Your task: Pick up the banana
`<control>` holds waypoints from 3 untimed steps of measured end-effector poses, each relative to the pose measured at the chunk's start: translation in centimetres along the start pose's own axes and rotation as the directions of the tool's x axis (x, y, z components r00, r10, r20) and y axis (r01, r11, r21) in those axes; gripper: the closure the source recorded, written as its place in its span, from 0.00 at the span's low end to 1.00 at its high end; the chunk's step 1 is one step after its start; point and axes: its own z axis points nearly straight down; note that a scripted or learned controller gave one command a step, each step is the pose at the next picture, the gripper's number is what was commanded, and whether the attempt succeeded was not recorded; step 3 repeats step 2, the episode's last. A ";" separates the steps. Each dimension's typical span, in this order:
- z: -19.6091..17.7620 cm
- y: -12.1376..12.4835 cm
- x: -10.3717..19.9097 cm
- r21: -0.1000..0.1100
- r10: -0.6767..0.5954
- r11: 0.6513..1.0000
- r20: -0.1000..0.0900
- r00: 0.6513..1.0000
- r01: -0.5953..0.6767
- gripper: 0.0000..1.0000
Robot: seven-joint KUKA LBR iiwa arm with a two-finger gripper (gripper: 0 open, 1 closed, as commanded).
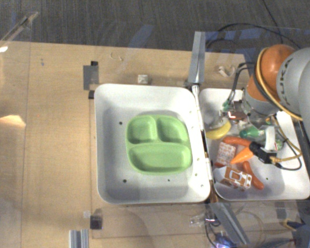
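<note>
From the camera view, you find the arm (294,81) coming in from the right edge and bending down over the right bin (294,190), in the right-centre of the frame. Its gripper (232,115) sits low at that bin's upper left part, right over the banana (217,132), which lies against the bin's left wall, just right of the divider between the two bins. Only one yellow end of the banana is clear to you; the rest runs up under the gripper body.

You cannot tell how the jaws stand: wrist, cables and gripper housing cover them from this angle, so do not count the banana as held. It appears to rest on the bin floor, not lifted.

Close beside it you have clutter: an orange carrot (237,141) just to the right, a green piece (250,133) above that, a patterned small packet (226,152) below, and a red-and-white box (238,178) toward the bin's lower edge. The left bin (108,138) in the middle of the frame holds a green divided plate (158,143).

By my reading, the approach is done and the grasp itself is in hand or about to be; the closing on the banana and the lift clear of the bin are left.
</note>
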 end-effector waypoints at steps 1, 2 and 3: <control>-1.3 0.4 -0.1 -0.010 -0.001 1.000 0.004 1.000 0.001 1.00; -12.2 4.7 3.5 0.013 -0.054 0.998 -0.003 0.999 0.054 1.00; -12.2 4.7 3.5 0.013 -0.054 0.998 -0.003 0.999 0.054 1.00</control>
